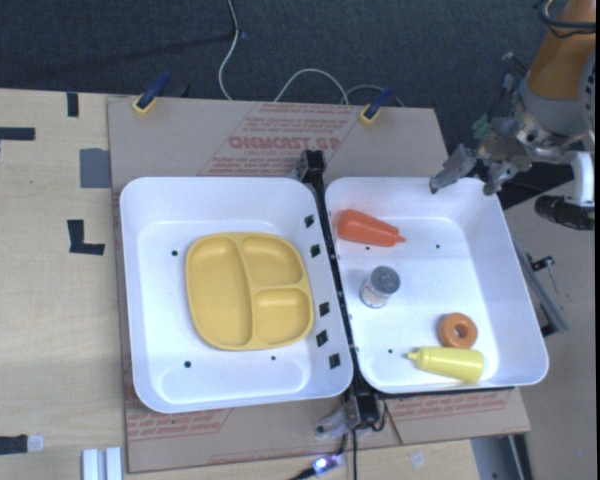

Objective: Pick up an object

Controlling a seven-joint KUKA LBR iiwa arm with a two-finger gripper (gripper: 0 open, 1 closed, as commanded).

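Two-finger gripper (pixel 468 176) — fingers spread, nothing between them, above right white bin's (pixel 505 243) far corner; inside: orange plastic carrot (pixel 367 228), small grey-capped jar (pixel 381 286), orange doughnut ring (pixel 458 330), yellow squeeze bottle (pixel 448 363)

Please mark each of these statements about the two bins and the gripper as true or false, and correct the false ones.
1. The yellow divided plate lies in the left bin. True.
2. The carrot lies in the left bin. False: it lies in the right bin, near the divider.
3. The gripper holds the doughnut. False: the gripper is above the right bin's far edge, apart from the doughnut.
4. The yellow bottle lies on its side beside the doughnut. True.
5. The small jar stands between the carrot and the yellow bottle. True.
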